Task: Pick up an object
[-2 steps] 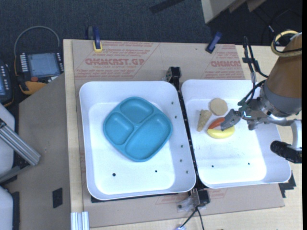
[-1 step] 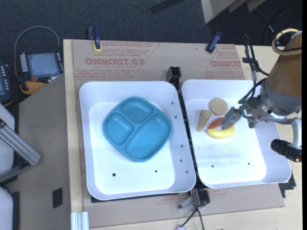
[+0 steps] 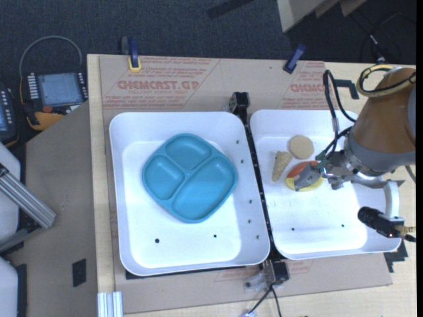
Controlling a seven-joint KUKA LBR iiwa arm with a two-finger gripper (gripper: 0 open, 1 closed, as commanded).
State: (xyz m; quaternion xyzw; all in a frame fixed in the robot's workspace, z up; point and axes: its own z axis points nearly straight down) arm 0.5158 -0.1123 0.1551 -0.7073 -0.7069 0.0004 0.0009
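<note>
Camera view looks down on the wooden counter [image 3: 99,177] with two shallow white plastic bins side by side. Left bin [image 3: 125,243] has a light blue plastic divided plate with three sections [image 3: 190,176] sitting roughly in the middle, a bit tilted relative to the bin walls. Right bin [image 3: 317,240] has a small cluster in its upper middle: a round tan disc, cookie-looking [image 3: 301,146], a pale tan cone-shaped piece [image 3: 281,165] just left and below it, and a yellow and orange-red toy-ish object [image 3: 301,177] right below the disc. The grey arm with the orange band [image 3: 386,121] comes in from the right, and its claw [image 3: 322,172] sits right on the right edge of that yellow/orange thing. Honestly can't tell whether the claw is clenched or released, too small and cluttered.
</note>
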